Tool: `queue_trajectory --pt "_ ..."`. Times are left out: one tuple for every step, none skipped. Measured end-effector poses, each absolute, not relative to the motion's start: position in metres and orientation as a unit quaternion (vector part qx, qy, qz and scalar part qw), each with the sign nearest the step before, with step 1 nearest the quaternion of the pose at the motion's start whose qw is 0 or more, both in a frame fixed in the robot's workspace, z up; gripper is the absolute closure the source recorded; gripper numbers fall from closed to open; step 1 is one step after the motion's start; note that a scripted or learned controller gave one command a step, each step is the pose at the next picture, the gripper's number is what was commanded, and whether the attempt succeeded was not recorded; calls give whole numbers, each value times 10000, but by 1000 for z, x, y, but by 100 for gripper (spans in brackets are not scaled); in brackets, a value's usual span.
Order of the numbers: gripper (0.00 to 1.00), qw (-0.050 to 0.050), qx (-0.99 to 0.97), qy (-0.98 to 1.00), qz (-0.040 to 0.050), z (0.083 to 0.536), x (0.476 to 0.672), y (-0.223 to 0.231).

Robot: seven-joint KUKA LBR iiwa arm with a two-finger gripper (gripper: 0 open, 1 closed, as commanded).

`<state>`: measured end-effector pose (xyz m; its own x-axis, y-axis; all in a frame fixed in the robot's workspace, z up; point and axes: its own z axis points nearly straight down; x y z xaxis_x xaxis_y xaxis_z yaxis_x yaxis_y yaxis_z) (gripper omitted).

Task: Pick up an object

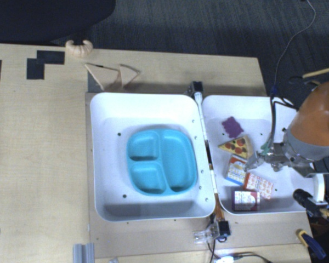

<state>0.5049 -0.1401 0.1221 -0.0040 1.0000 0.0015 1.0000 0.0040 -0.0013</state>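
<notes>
The right bin (263,107) holds several small objects: a purple block (232,126), a toy pizza slice (237,145), a colourful box (237,170), a red and white packet (259,185) and a dark jar (245,200) lying on its side. My gripper (265,158) hangs low over this bin, just right of the pizza slice and the colourful box and above the packet. The grey arm with its orange band (318,116) hides the bin's right side. Nothing is seen held in the gripper.
The left bin (107,147) holds a blue divided tray (162,160). A black rail (204,141) runs between the two bins. Thin wire pieces (112,73) lie on the wooden bench behind the left bin. A cable (274,119) hangs beside the arm.
</notes>
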Motion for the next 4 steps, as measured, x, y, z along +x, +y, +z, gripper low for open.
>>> queue_trajectory --pt "0 -92 -7071 -7071 -49 91 492 -98" --pt "100 -94 -7059 -7082 -94 103 496 -95" --pt "100 -1 -7051 -7091 -20 185 562 33" --pt "100 -9 -7062 -7080 -2 185 551 -52"
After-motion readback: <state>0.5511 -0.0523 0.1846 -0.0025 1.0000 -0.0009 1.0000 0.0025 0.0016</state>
